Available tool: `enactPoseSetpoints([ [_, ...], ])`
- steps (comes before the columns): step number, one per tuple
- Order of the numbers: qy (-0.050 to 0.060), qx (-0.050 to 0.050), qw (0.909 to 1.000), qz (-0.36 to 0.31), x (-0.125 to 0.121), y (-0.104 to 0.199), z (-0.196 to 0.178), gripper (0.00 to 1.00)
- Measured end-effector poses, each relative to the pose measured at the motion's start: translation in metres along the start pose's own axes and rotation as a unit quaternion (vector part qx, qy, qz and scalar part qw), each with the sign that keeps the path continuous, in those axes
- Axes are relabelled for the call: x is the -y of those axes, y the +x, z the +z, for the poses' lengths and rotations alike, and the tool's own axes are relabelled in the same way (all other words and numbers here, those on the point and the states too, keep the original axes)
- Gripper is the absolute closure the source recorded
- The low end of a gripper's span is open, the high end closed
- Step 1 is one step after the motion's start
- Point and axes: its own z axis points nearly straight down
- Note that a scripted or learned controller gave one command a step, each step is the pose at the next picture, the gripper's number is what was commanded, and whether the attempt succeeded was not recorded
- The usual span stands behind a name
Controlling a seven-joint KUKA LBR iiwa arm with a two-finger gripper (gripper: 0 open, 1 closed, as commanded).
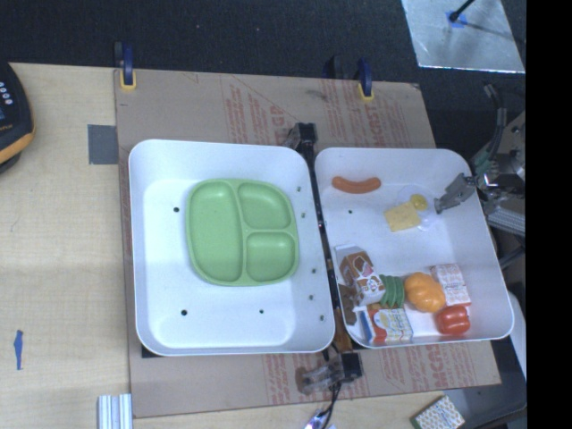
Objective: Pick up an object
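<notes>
Left bin point(152, 239): green divided plate point(241, 231). Right bin point(478, 239): sausage point(357, 184) far, yellow cheese wedge point(407, 214) mid, orange fruit point(424, 290), cartons near. Gripper point(451, 195) at right rim, just beside cheese (finger state: cannot tell).

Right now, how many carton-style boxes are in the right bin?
3, possibly more hidden in the pile. Brown carton at the bin's left wall, blue-and-white carton at the front edge, red-and-white carton beside the orange fruit, all in the right bin.

Even overhead light, soft shadows, slightly blurry picture.
</notes>
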Motion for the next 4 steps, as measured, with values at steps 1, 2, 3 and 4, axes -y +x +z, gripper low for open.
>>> enactPoseSetpoints([
  [1, 0.002, -0.001, 1.0, -0.002, -0.028, 0.023, 0.123, 0.0],
  [2, -0.002, 0.0, 1.0, -0.001, -0.062, 0.024, 0.133, 0.0],
  [3, -0.004, 0.001, 1.0, -0.002, -0.063, 0.022, 0.118, 1.0],
  [4, 0.0, 0.0, 1.0, -0.001, -0.04, 0.042, 0.104, 1.0],
])
